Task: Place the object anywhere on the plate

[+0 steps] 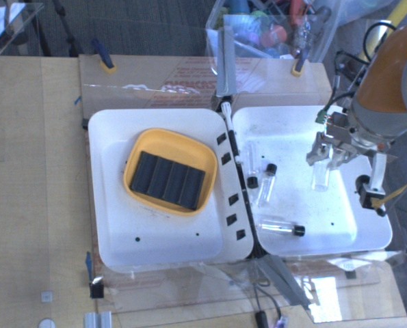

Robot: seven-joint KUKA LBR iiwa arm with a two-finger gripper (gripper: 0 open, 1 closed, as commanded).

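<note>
Over the right bin [367, 234], near its right wall, the gripper [327, 157] hangs with a clear vial [319, 175] upright between its fingers, so the jaws are clenched on that vial, which sits above the bin floor. Three more clear vials with black caps lie on the same floor: one [282, 228] flat near the front, two [267, 181] [251, 169] close to the divider between bins. Left bin [107, 203] carries the yellow plate [206, 157], tilted slightly, with a dark ribbed block [167, 180] resting on it.
</note>
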